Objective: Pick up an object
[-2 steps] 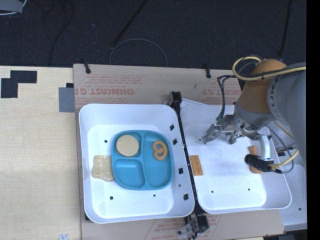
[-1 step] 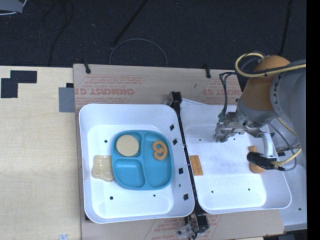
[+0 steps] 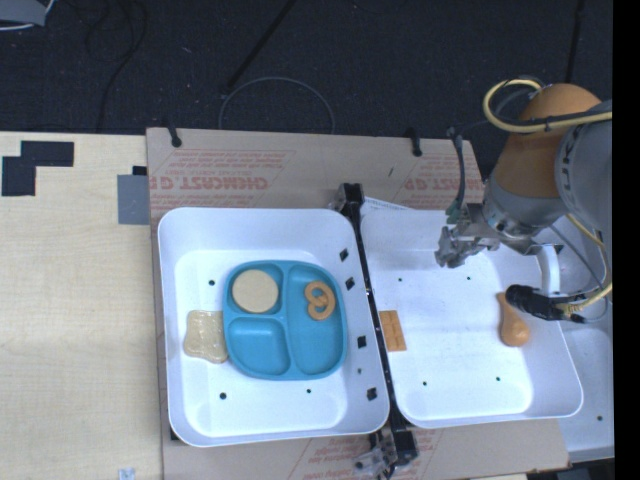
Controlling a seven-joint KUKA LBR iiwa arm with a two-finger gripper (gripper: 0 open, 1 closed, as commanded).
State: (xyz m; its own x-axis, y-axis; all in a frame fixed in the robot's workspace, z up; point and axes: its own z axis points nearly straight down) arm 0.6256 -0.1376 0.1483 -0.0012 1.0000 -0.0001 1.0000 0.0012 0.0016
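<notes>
Nearest, at the bottom edge, a dark clamp (image 3: 385, 455) is seen btwn the two bins, on the cardboard sheet (image 3: 250, 173) that lies under both. Left bin (image 3: 190, 408): a blue divided tray (image 3: 270, 353) is set in the middle. A round tan cracker (image 3: 254, 291) lies in the tray's upper-left compartment, a small pretzel (image 3: 319, 300) in the upper-right one. A pale rectangular biscuit (image 3: 205, 335) lies on the bin floor, touching the tray's left edge. A black divider strip (image 3: 365, 298) runs btwn the bins, w/ a small orange tag (image 3: 392, 330) just beside it on the right bin's floor.

Right bin (image 3: 450, 408): an orange-tan lump (image 3: 513, 324) lies near the right wall, approx mid-height; what it is can't be told. A black cable end is seen just above it. Farther back, the gripper (image 3: 458, 248) is placed over the bin's upper part, well apart from the lump. Nothing is seen btwn the fingers; open or closed can't be told. Behind, the grey arm (image 3: 590, 183) w/ its orange band (image 3: 545, 143) enters from the right.
</notes>
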